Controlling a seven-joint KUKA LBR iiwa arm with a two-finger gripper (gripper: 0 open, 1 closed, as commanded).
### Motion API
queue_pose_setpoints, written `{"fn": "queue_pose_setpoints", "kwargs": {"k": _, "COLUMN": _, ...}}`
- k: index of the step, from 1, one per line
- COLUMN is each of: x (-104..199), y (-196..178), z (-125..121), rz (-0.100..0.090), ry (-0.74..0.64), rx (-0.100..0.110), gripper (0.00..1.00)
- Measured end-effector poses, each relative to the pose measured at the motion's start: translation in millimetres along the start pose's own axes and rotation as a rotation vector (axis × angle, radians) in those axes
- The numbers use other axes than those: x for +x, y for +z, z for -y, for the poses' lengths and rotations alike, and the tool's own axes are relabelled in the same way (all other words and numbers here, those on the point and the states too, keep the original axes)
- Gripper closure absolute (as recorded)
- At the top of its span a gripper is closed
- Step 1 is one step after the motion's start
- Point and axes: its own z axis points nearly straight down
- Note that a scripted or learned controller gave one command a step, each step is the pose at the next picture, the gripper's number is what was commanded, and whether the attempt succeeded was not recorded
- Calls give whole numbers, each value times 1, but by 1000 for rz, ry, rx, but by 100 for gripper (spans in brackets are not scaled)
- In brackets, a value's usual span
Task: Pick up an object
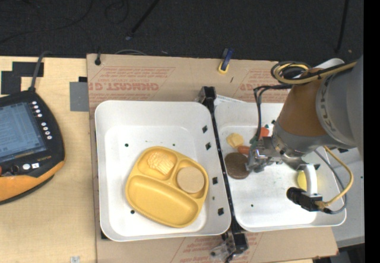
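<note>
Two white bins side by side on the tabletop (59, 78). Left bin (119, 125): yellow divided tray (163, 196) at lower centre, with a waffle (159, 162) and a tan round piece (191, 180) in its upper compartments. Right bin (261, 220): brown disc (236, 167) at its left edge, small yellow piece (235, 139) just above, yellow-white object (307, 180) at right. Hand (254, 159) low beside the disc; finger spread impossible to tell. Tablet (24, 137) at far left.
</note>
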Motion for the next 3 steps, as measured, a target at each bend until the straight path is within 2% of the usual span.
{"fn": "queue_pose_setpoints", "kwargs": {"k": 1, "x": 90, "y": -147, "z": 36, "rz": 0, "ry": -35, "rx": -36, "gripper": 100}}
{"fn": "queue_pose_setpoints", "kwargs": {"k": 2, "x": 119, "y": -231, "z": 60, "rz": 3, "ry": -30, "rx": -32, "gripper": 100}}
{"fn": "queue_pose_setpoints", "kwargs": {"k": 3, "x": 138, "y": -296, "z": 85, "rz": 4, "ry": -29, "rx": -31, "gripper": 100}}
